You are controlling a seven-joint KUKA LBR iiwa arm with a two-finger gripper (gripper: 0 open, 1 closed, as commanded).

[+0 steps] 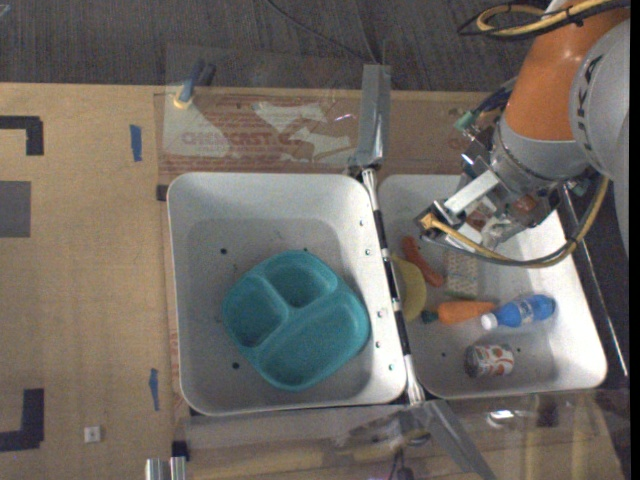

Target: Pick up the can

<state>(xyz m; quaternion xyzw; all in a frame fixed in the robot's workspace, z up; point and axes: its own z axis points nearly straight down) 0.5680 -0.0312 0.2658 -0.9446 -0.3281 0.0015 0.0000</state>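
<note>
The can (489, 360) lies on its side at the front of the right bin (592, 363), clear for a grasp from above, while the gripper (492, 220), its closure impossible to tell, hovers well apart over the back.

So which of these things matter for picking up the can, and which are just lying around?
Part of the job: the can in the right bin; the end effector above that bin.
Just lying about: teal divided plate in the left bin; blue bottle; orange carrot; yellow piece.
</note>
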